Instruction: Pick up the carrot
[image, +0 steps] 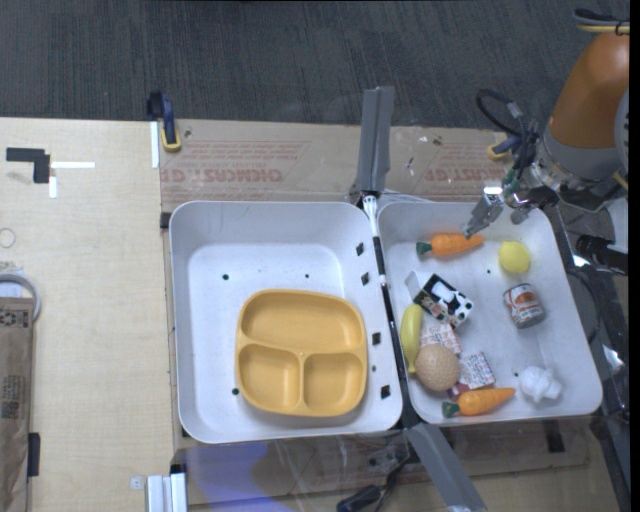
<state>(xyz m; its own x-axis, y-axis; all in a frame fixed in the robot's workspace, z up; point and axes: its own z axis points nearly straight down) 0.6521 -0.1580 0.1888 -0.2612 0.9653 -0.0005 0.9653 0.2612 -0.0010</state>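
One orange carrot (450, 244) with a green top lies at the back of the right bin (585, 330), pointing left to right. A second carrot (481, 401) lies at that bin's front edge. My gripper (486, 215) hangs just above and behind the right end of the back carrot, reaching in from the upper right. I see nothing held in it.
The right bin also holds a yellow lemon (514, 257), a small can (524, 305), a black-and-white cow toy (446, 298), a banana (411, 333), a tan egg-shaped item (436, 367), a packet (473, 368) and a white lump (538, 382). A yellow divided plate (301, 352) sits in the left bin (200, 300).
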